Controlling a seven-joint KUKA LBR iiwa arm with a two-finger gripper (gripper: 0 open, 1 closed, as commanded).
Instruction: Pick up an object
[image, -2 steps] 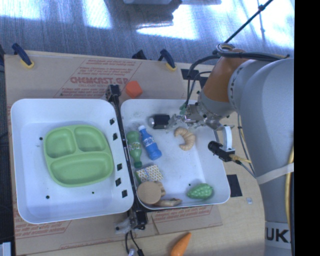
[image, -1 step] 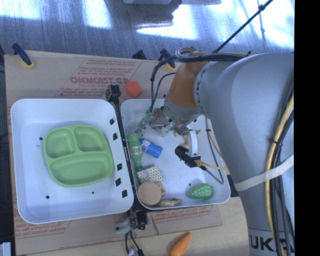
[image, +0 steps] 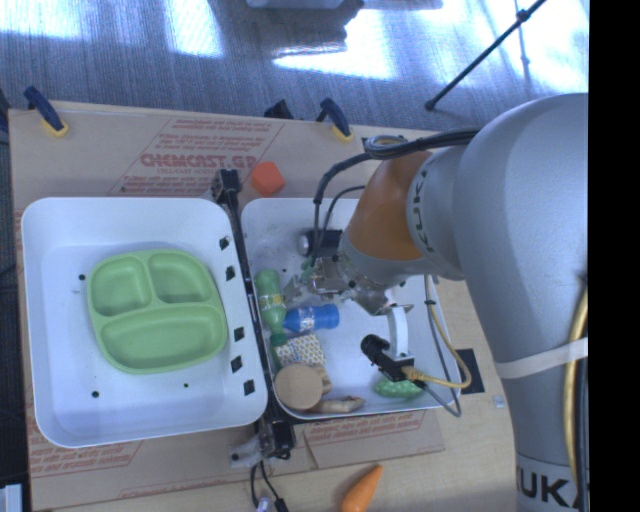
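From my remote seat I look down at a slant on two shallow white bins side by side on a cardboard-covered bench. The left bin (image: 45, 300) holds a pale green divided plate (image: 157, 310) lying flat. The grey arm (image: 500, 230), with its orange band (image: 390, 215), reaches in from the right and hangs over the right bin (image: 270, 215). Its gripper (image: 322, 278) sits low in the bin's upper middle; I cannot tell how it is set. Just below and left of it lies a blue bottle (image: 312, 319) on its side, close beside the tip, with a green bottle (image: 268, 296) against the bin's left wall. Further down lie a patterned piece (image: 301, 350), a round wooden disc (image: 301, 387) and a green object (image: 400, 389). An orange block (image: 266, 179) rests on the cardboard above the bins, and an orange carrot (image: 361, 488) lies below them.
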